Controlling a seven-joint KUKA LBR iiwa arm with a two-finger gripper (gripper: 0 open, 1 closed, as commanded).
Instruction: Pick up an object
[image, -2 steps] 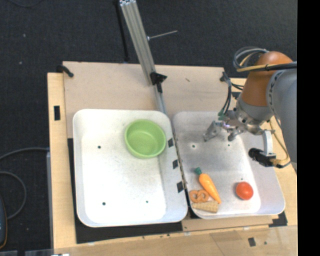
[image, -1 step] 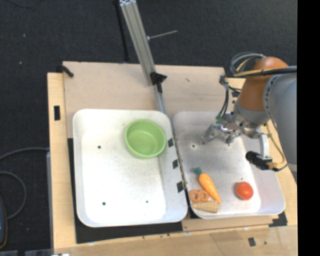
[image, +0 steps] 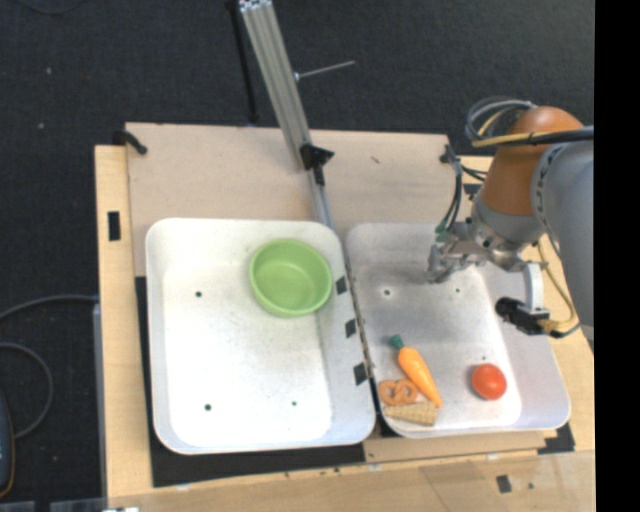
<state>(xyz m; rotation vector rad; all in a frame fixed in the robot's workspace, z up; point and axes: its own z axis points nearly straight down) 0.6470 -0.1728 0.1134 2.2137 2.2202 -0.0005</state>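
My end effector hangs over the far edge of the right shallow white bin; can't tell its grip state, nothing seen held. Pick not done. Candidates: plastic orange carrot, small brown pretzel and tan waffle piece by that bin's near-left corner, red round tomato near-right. Green plastic bowl sits in the left white bin.

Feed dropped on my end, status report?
Gripper over right bin, far end. Carrot, tomato, pretzel at near end, untouched. Path unobstructed.
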